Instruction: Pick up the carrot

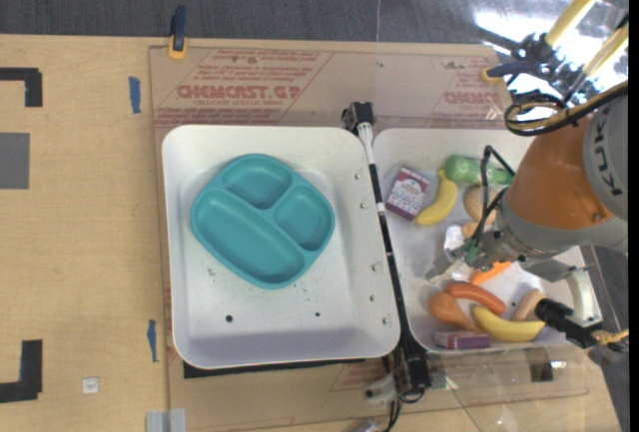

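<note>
Carrot [489, 271]: lying in the right bin [419, 315], crowded by a banana [507, 324] and sausage [469, 296].
Gripper [467, 250]: hovering just beside it — jaw opening hidden, cannot tell.
Risk: fingers catching a neighbour — or slipping.

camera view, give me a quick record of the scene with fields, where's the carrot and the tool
left bin: holds a teal divided plate
right bin: toy food, including two bananas, a green item, a small pink packet
carrot: orange, in the right bin, partly hidden under the arm
tool: low over the right bin, right beside the carrot
grasp: cannot tell
</note>
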`<state>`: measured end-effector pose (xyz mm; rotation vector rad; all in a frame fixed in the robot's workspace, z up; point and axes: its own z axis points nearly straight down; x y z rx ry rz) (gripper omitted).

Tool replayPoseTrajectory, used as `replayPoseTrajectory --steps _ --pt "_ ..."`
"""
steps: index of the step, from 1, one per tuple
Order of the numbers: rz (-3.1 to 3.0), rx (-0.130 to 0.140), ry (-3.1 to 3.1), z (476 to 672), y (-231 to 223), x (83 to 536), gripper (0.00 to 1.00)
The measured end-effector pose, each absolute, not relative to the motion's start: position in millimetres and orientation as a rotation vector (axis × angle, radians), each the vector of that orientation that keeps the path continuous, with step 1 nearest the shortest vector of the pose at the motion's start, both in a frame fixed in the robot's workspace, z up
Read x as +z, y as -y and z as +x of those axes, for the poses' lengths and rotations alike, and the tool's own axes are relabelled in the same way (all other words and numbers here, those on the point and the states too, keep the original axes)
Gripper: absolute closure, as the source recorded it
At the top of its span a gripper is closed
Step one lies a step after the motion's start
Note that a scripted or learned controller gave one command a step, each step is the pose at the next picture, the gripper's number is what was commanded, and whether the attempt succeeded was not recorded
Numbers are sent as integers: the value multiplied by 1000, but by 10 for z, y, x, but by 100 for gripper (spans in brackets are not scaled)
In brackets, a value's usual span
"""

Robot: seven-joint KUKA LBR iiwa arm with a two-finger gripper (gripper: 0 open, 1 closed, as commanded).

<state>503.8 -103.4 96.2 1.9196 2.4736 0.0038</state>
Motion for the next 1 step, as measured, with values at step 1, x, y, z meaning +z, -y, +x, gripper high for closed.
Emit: replayPoseTrajectory --steps 1 --pt "1658 13 -2645 4894 1192 910 100"
